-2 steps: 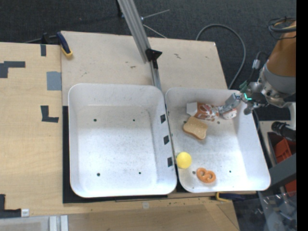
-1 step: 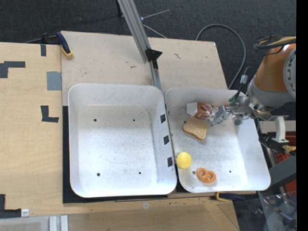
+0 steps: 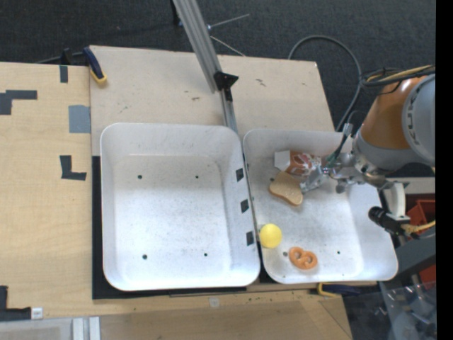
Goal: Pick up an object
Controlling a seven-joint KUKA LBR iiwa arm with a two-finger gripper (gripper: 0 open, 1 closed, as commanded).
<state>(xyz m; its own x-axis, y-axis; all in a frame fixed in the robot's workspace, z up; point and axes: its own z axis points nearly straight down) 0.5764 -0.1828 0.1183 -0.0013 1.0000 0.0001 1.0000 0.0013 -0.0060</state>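
The right bin (image 3: pixel 375 257) holds a tan bread slice (image 3: pixel 285 190), a red and white packet (image 3: pixel 300 163), a yellow ball (image 3: pixel 270 235) and an orange pretzel (image 3: pixel 303 258). My gripper (image 3: pixel 315 180) reaches in from the right and hangs low over the upper middle of this bin. It is just right of the bread slice and just below the packet, close to both. I cannot tell whether it touches either one. The ball and the pretzel lie apart from it near the bin's front left.
The left bin (image 3: pixel 113 190) stands beside the right one, sharing a rim. A slanted metal pole (image 3: pixel 202 37) rises behind the bins. The arm's grey body with its orange band (image 3: pixel 386 122) covers the right bin's far right corner.
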